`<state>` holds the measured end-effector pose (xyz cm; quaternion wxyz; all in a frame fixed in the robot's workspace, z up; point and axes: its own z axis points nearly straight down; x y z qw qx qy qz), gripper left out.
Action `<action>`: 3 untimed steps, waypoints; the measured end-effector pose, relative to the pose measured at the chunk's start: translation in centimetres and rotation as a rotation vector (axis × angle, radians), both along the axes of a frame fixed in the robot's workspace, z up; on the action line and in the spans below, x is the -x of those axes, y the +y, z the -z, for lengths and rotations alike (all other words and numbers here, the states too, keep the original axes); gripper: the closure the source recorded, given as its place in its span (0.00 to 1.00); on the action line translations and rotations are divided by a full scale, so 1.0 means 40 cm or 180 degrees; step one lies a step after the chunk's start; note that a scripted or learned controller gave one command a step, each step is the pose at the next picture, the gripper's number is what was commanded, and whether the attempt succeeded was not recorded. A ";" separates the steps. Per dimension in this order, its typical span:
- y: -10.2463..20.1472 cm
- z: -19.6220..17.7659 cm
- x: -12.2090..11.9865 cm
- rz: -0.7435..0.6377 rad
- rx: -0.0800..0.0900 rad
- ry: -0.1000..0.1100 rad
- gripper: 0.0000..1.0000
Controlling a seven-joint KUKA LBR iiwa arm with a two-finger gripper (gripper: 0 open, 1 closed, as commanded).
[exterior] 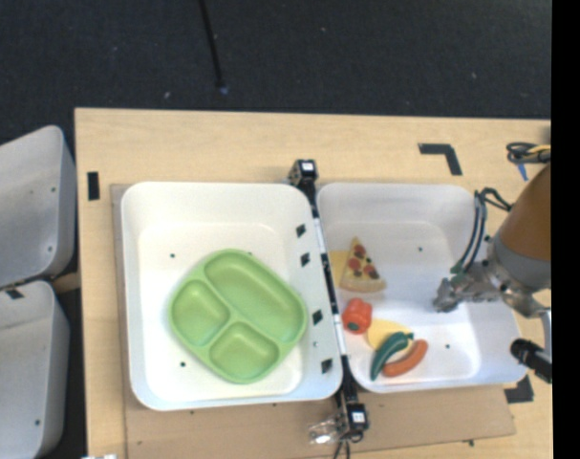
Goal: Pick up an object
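The gripper (450, 297) hangs over bare bin floor (433, 256); jaws' state I can't tell. Closing here likely grabs nothing, with the toys (390, 342) off to its side.

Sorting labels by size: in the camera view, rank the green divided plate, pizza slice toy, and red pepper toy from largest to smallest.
1. Green divided plate, by far the largest.
2. Pizza slice toy.
3. Red pepper toy, somewhat smaller than the pizza slice.

Dark carpet floor (270, 36); wooden bench (223, 146).
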<state>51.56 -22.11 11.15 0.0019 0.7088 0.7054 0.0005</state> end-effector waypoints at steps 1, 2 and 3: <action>0.002 -0.157 -0.015 -0.0024 0.0003 -0.0010 1.00; -0.006 -0.318 -0.016 -0.0025 0.0006 -0.0014 1.00; -0.010 -0.298 -0.016 -0.0019 0.0001 0.0009 1.00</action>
